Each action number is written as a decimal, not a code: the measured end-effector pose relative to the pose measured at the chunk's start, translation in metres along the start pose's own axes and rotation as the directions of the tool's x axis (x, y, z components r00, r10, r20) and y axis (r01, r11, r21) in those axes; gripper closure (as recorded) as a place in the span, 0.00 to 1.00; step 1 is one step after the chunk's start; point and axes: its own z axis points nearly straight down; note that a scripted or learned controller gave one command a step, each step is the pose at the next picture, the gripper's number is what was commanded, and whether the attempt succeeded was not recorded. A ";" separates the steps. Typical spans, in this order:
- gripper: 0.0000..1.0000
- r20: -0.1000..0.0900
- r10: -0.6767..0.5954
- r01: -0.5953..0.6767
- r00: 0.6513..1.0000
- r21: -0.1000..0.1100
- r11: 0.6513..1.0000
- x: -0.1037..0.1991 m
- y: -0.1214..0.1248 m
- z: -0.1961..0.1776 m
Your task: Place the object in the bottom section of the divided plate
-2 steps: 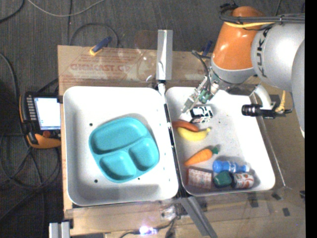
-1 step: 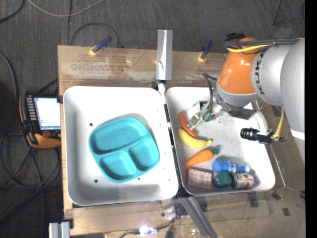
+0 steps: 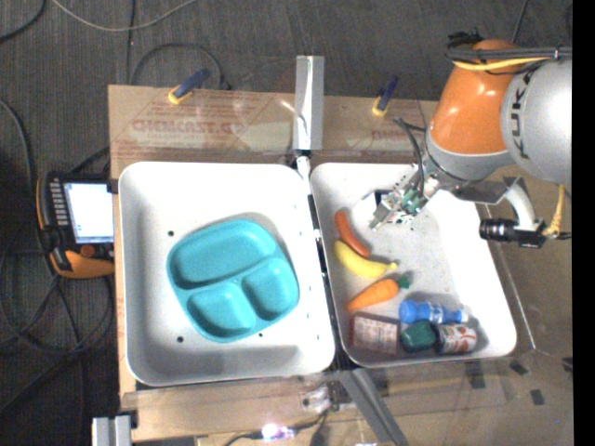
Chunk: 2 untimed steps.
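Arm: grey with an orange band, reaching in from three o'clock, wrist over the upper part of the right bin (image 3: 502, 337).
Jaws (image 3: 398, 204): hanging above the bin floor near its twelve o'clock end; too small and cluttered with wiring to tell whether they stand wide or narrow, and nothing is seen between them.
Task's thing: not settled; no object is picked out, so any of the right bin's items may serve.
Candidates: a red sausage-like piece (image 3: 350, 233) closest, at about seven o'clock from the jaws and apart from them; a banana (image 3: 364, 264) just below it, touching or nearly so; a carrot (image 3: 375, 293) further toward six o'clock.
Far cluster: a can (image 3: 374, 333), a blue bottle (image 3: 431, 313) and a dark green item (image 3: 419, 336) packed together along the six o'clock wall, well apart from the jaws.
Divided plate (image 3: 232, 278): teal, in the left bin (image 3: 139, 249), set at a slant; which compartment counts as bottom looks ambiguous, likely the large one toward six o'clock.
Risk, grasp: sausage and banana lie so close that a descent may nudge one or catch both.
Risk, carry: rounded, smooth pieces could slip out on the way over the divider between bins.
Risk, placement: the plate's tilt could send a drop into a neighbouring compartment.
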 end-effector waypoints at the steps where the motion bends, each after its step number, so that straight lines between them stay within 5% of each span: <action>1: 1.00 -0.003 -0.299 0.299 0.954 -0.001 0.954 0.064 -0.048 0.000; 2: 1.00 -0.005 0.120 -0.120 0.993 -0.002 0.993 0.047 -0.101 0.075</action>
